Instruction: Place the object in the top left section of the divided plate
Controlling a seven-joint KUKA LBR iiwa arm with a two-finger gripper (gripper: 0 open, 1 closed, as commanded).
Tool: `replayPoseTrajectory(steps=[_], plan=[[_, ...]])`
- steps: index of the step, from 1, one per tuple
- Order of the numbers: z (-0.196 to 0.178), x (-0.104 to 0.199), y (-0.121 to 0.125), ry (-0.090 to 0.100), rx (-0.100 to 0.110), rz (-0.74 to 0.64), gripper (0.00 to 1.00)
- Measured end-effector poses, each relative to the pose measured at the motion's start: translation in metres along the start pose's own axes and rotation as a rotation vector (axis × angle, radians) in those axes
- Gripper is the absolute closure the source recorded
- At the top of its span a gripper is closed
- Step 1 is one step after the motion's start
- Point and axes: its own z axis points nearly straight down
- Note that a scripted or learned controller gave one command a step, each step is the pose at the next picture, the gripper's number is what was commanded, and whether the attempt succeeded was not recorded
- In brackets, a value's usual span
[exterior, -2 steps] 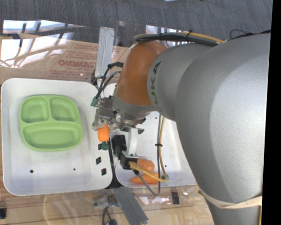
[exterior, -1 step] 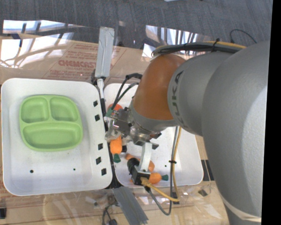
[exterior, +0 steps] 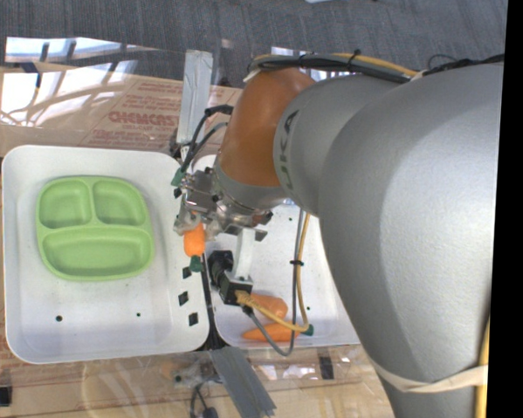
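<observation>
Here the claw (exterior: 193,237) hangs over the seam between both bins, clamped on an orange object (exterior: 192,241); the green divided plate (exterior: 94,228) lies left.

Large, smooth, light grey casing (exterior: 410,211), rounded like a barrel. Orange band (exterior: 252,129) above the wrist, glossy, with part of dark lettering at its edge. Below that, a metal wrist block (exterior: 218,206) with small brackets and dark fittings. Black cables (exterior: 205,126) looped along the left side; yellow cable (exterior: 301,258) hanging down beside the casing. Black connector box (exterior: 221,276) lower down.
</observation>
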Motion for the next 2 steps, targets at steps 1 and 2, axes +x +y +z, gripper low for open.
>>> replayPoseTrajectory(steps=[1, 2], plan=[[-0.01, 0.004, -0.055, -0.001, 0.001, 0.103, 1.0], [0.085, 0.071, -0.024, -0.001, -0.001, 0.145, 1.0]])
